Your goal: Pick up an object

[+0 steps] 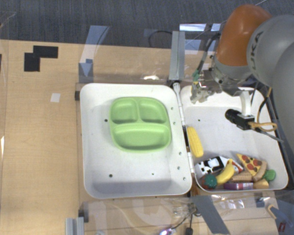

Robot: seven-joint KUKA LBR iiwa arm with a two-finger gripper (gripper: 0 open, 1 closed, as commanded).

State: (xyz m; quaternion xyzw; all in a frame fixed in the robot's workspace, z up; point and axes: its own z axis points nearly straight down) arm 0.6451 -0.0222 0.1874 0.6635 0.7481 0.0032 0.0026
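On the left you are looking at the bare tabletop (34,146), with some black shapes (39,58) sitting flat at its far side.

Next, the left bin (95,175) is holding one thing, a green plate (138,123). It is lying flat in the middle with its three cups facing up, so it is easy to see but probably hard to pinch.

Moving right, the right bin (220,136) is holding the small toys you could pick. The corn (194,141) is lying alone along the left wall. The cow toy (210,165), the banana (227,171) and the pizza slice (250,164) are crowding together in the near corner, touching each other. I think they are bunching there because the walls are stopping them.

The tool (200,91) is hanging over the far left corner of this bin, above bare white floor and well apart from the pile. The corn is the nearest toy to it. Nothing is showing in its grip. It is small and blurry here, so you cannot tell if it is apart or together.

The arm (279,48), with its orange band (237,33), is reaching in from the right and covering the bin's far right corner. In the pile, some toys are hiding under others, and a few bits of green and purple are too small to name.
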